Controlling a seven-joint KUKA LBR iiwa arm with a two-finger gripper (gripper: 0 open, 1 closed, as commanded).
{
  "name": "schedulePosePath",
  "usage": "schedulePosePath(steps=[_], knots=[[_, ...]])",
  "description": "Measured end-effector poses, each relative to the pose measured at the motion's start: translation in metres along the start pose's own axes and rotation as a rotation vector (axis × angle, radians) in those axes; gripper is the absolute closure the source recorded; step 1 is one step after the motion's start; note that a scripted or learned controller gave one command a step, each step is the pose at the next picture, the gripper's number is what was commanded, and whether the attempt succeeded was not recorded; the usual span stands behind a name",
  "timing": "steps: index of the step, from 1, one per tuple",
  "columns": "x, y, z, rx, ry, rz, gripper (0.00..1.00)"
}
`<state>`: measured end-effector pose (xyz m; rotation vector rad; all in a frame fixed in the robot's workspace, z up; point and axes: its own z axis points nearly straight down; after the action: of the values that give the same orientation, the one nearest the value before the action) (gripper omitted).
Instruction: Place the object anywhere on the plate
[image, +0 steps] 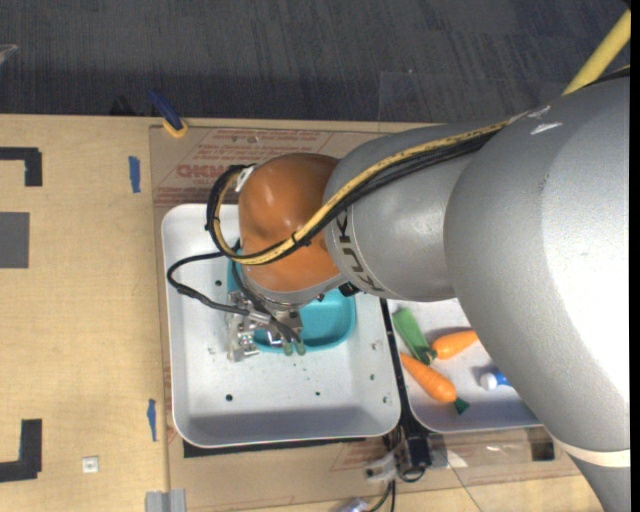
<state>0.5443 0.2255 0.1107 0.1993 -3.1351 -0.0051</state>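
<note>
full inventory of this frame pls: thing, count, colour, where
bins: 2, white, side by side on the bench; the right one is mostly covered by the arm
plate: 1, turquoise, left bin, partly under the wrist
carrots: 2, orange, right bin, near its left wall
green vegetable: 1, green, right bin, beside the carrots
small item: 1, blue and white, right bin, too hidden to name
blue tape marks: several, on the cardboard around the bins
arm: 1, grey with orange band, reaching over the left bin
gripper: 1, metal, at the plate's left edge
</note>
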Motion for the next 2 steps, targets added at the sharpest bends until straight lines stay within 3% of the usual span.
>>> schedulePosePath(steps=[1, 2], knots=[[-0.072, -0.009, -0.058, 0.0, -0.013, -0.081, 1.0], [-0.045, -0.004, -0.014, -0.005, -0.011, 0.074, 1.0]])
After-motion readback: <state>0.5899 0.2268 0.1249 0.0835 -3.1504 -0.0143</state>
